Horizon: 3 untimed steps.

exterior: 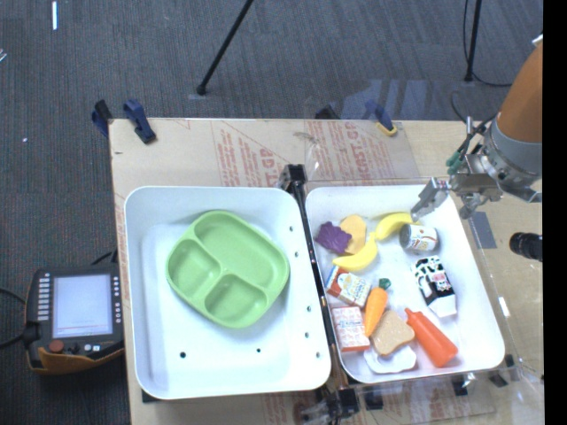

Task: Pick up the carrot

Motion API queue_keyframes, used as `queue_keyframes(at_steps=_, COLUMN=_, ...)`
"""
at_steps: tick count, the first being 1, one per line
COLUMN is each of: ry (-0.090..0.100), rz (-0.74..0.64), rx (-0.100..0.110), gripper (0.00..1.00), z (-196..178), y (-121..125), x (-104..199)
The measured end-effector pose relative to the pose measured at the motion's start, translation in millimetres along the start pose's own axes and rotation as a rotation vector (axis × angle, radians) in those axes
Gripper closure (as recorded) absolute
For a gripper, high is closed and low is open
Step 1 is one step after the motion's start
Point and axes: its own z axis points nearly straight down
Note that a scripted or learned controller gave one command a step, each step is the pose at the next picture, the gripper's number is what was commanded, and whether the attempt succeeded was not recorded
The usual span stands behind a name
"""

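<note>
The carrot (376, 308) lies in the right-hand bin (485, 324), near the middle of its lower half, with its green top toward the far side and its tip toward the near rim. It is hemmed in: a small printed carton (351, 288) sits just to its left, a slice of toast (392, 333) touches or nearly touches its tip, and an orange bottle (431, 336) lies to its right. The pincer (446, 195) hangs over the bin's upper right corner, well apart from the carrot, its two fingers spread and nothing between them. This looks like the approach step, with no grasp yet made. The next move calls for travel toward the near-left, across the small can (418, 236) and the cow-patterned carton (435, 284), then a descent with the fingers set across the carrot's narrow width so they slip between its neighbours. The green divided plate (229, 268) in the left bin (146, 326) plays no part.
</note>
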Motion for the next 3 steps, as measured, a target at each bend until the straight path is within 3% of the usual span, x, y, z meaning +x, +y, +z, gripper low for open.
queue_keyframes(at_steps=1, ry=0.003, rz=0.137, rx=0.013, gripper=0.0, z=133, y=-41, x=45)
queue_keyframes(at_steps=2, ry=-0.004, rz=0.076, rx=-0.017, gripper=0.0, z=171, y=-76, x=63)
queue_keyframes(at_steps=3, ry=0.001, rz=0.083, rx=-0.017, gripper=1.0, z=162, y=-75, x=62)
